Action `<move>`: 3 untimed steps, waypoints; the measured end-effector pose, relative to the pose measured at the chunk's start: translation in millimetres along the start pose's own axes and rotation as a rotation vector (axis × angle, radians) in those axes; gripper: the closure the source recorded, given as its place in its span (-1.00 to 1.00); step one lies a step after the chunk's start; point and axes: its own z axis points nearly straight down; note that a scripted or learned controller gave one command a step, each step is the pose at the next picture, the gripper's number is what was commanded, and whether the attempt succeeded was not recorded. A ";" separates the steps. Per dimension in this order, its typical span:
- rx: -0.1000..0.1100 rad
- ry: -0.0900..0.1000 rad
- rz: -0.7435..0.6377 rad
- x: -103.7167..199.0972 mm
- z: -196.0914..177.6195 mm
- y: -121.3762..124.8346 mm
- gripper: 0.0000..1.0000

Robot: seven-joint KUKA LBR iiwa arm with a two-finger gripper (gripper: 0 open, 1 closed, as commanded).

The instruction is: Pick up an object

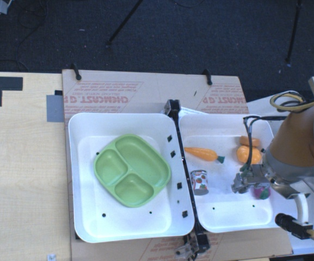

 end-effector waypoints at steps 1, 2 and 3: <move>-0.002 -0.001 0.001 -5.6 -61.8 -0.3 1.00; -0.001 -0.001 0.000 -6.3 -101.0 0.4 1.00; 0.005 0.002 -0.003 42.7 -87.6 10.0 1.00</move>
